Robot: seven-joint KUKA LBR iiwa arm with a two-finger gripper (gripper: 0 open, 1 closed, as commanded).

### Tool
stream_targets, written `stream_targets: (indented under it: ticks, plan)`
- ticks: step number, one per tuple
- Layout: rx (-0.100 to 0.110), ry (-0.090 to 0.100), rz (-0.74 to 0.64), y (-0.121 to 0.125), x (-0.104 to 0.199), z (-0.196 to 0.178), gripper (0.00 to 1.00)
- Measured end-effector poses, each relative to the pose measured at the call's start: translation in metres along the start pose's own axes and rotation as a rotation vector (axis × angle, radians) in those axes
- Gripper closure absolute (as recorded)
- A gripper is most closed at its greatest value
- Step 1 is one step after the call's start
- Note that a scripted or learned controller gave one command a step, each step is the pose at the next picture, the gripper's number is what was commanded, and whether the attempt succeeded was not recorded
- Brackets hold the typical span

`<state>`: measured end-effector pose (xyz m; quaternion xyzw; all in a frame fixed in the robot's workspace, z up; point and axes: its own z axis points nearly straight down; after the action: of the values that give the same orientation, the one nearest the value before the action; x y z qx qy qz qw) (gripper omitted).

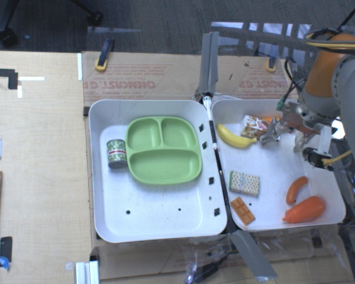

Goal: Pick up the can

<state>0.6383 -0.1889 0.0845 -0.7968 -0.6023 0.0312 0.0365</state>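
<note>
The can (pixel 116 154) is small, with a green and red label, and lies in the left bin (pixel 160 223) against the left edge of the green divided plate (pixel 164 150). My gripper (pixel 285 139) hangs over the back of the right bin (pixel 272 170), far to the right of the can. Its two fingers (pixel 271 136) stand apart, open, with nothing between them. The left finger is close to a snack packet (pixel 254 125).
The right bin holds a banana (pixel 234 137), a speckled green block (pixel 244 183), an orange waffle piece (pixel 242 212), a sausage (pixel 296 190) and a carrot (pixel 305 210). A raised divider (pixel 213 152) separates the bins. Cables hang by the wrist at the right.
</note>
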Motion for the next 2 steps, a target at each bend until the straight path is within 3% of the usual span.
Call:
stream_targets:
  ticks: [1,2]
  plan:
    - [0.011,-0.002,0.169,-0.0039,0.0048,0.0033,0.0]
    - [0.002,0.008,0.491,-0.0005,0.0054,0.001,0.0]
